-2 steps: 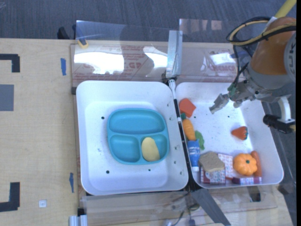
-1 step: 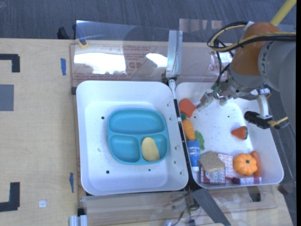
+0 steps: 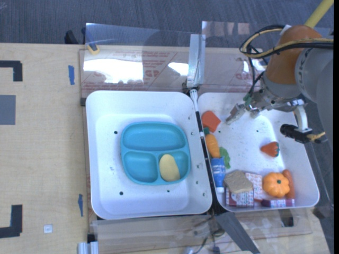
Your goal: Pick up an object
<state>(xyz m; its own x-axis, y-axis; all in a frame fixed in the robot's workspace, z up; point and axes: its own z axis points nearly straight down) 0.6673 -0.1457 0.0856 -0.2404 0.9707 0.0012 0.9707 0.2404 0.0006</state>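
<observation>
And here we are above the bench (image 3: 37, 157), two white bins side by side. The left bin (image 3: 100, 110) carries a blue divided tray (image 3: 143, 139), and a yellow potato-like piece (image 3: 169, 167) sits in the tray's lower right compartment. The right bin (image 3: 310, 192) is where the pickable stuff lies: an orange-red block (image 3: 211, 120) near its upper left, a carrot (image 3: 212, 144) and a blue tube (image 3: 217, 172) lined along the left wall, a green scrap (image 3: 225, 156) beside them, a strawberry-like piece (image 3: 270, 149) out in the middle right, a slice of bread (image 3: 239, 181) leaning over a printed box (image 3: 249, 196), and a small pumpkin (image 3: 276, 184) at the lower right. The arm comes in from the right of the frame, and the hand (image 3: 237, 113) hangs over the upper part of the right bin, tips pointing toward the orange-red block, near it but not touching. Nothing sits between the tips, and whether they are spread or together, I cannot tell at this size. My read: this is the approach, with the block the likeliest target, since it lies apart from the clutter
</observation>
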